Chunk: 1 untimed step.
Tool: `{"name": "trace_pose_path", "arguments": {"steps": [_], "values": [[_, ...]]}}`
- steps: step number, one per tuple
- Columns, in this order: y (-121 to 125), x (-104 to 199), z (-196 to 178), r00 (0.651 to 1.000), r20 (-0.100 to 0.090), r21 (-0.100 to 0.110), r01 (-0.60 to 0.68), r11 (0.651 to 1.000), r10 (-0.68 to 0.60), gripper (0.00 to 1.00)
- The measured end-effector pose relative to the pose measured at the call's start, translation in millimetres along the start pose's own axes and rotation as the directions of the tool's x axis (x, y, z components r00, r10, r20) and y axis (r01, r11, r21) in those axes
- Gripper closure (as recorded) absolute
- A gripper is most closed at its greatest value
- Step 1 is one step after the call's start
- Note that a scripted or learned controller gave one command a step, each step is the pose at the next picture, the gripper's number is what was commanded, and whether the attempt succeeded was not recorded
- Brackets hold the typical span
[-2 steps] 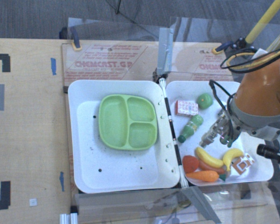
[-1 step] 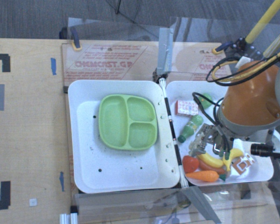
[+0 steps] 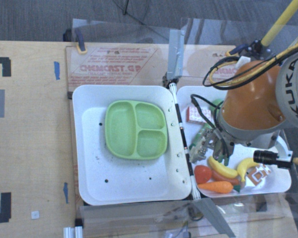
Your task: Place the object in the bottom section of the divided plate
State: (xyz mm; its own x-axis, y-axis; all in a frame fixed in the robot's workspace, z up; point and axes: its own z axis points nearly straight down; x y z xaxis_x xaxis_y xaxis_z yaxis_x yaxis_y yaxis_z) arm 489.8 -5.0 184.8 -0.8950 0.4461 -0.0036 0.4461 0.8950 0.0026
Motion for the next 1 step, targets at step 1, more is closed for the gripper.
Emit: {"name": "trace_pose_path", "arguments": {"steps": [1], "values": [[5.6, -15.2, -36.4, 0.989, 0.002, 0.0, 0.147, 0.989, -0.147, 1.0]]}}
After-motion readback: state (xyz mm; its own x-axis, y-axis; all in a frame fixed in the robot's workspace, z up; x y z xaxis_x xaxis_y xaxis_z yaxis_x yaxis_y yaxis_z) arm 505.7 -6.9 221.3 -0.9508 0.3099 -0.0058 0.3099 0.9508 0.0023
